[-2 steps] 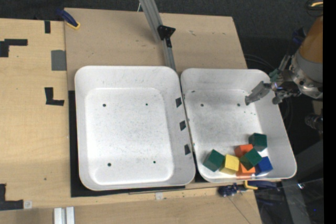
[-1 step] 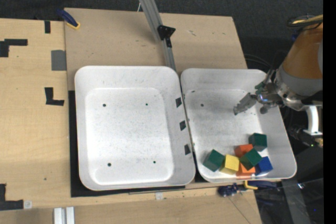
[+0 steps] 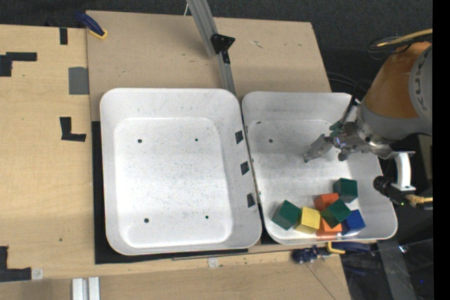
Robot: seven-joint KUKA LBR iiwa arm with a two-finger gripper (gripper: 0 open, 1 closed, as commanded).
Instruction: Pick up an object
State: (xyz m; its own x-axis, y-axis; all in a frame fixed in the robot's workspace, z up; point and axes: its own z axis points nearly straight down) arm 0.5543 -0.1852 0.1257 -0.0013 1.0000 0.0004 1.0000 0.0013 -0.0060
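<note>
Several small blocks lie clustered in the front right corner of the right bin: a green block, a yellow block, an orange block, a second green block, a dark green block and a blue block. My gripper hangs over the middle right of this bin, behind the cluster and apart from it. Its fingers are spread open, with nothing between them.
The left bin sits beside the right one, with a raised rim between them. A slanted metal bar runs from the top down to the bins' back edge. The arm's orange band rises at the right.
</note>
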